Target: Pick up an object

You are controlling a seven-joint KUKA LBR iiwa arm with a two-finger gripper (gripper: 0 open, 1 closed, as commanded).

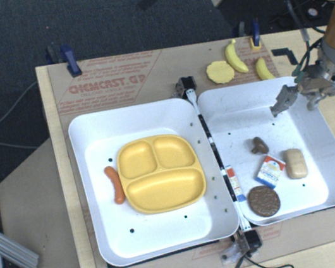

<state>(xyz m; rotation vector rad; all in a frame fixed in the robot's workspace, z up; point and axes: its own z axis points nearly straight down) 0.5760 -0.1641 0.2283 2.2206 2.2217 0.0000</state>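
The right bin (332, 194) holds a small brown lump (258, 145), a blue, white and red packet (270, 171), a tan oblong piece (296, 163) and a dark brown round disc (264, 201). My gripper (296, 101) hangs over the bin's far right corner, above and behind these objects. Its fingers are spread, one finger (282, 101) slanting down to the left, and nothing sits between them. The gripper is open and apart from every object.
The left bin (108, 237) carries a yellow divided plate (160, 173) with an orange sausage (115, 184) lying along its left side. Behind the right bin, on the board, lie two toy bananas (237, 57) (264, 68) and a yellow round piece (221, 72).
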